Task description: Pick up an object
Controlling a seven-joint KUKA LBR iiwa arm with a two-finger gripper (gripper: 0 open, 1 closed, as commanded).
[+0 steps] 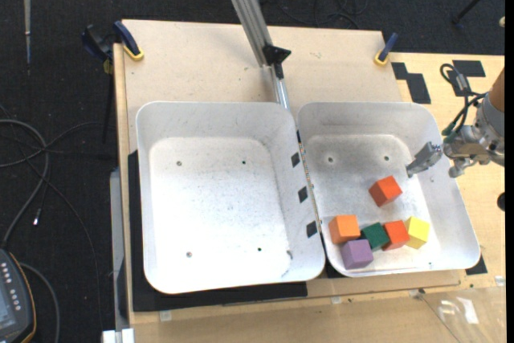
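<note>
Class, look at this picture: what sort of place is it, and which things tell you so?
Probably a robotics lab. A wooden bench clamped at its corners bears two shallow white plastic bins, a grey robot gripper reaches over small coloured blocks, and loose cables lie on dark carpet.

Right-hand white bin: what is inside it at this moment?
Six blocks lie in the right-hand shallow white bin: three orange cubes, a green, a purple and a yellow one. The gripper hovers over its right side, hiding some floor.

I see even, bright overhead light, soft shadows, the white bins (217, 120) slightly washed out, mild graininess throughout.
</note>
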